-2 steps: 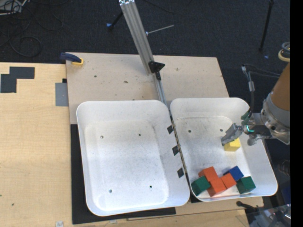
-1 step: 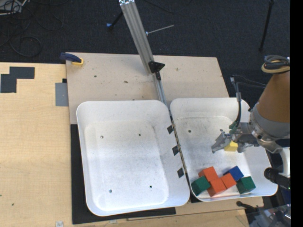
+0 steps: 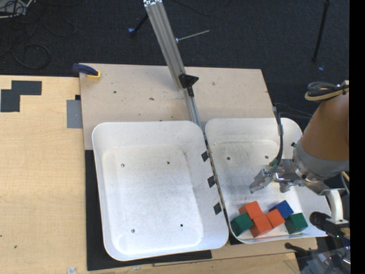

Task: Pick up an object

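from the camera view, my claw hangs over the right bin, above and just left of the heap; i cannot tell whether it is released or clenched. the blocks lie huddled in the bin's near corner: an orange block, a green block, a blue block, another green block. i judge the blue one, at the heap's edge, easiest; i should centre over it and descend straight, avoiding its neighbours.

Two white bins, two orange blocks, two green blocks, one blue block
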Controlling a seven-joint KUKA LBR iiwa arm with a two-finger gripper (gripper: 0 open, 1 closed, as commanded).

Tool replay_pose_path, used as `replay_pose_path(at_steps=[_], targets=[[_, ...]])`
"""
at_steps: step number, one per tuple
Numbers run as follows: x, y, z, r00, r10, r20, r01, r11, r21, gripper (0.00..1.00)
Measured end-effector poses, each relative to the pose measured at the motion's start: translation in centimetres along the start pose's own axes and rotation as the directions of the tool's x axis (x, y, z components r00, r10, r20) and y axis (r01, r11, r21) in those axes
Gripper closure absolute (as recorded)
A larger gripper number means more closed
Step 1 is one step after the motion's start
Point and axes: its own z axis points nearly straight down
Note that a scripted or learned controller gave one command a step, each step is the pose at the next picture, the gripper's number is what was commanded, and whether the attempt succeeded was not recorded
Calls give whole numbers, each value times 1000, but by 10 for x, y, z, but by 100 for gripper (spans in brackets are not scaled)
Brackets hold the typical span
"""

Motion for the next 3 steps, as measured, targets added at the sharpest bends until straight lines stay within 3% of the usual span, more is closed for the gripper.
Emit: replay_pose_path(at_steps=[1,2,3], targets=[[1,9,55,1000,0,0,0,1000,0,0],[-2,9,42,1000,10,0,-10,1000,-4,100],[-3,0,-13,1000,6,2,-6,1000,-11,100]])
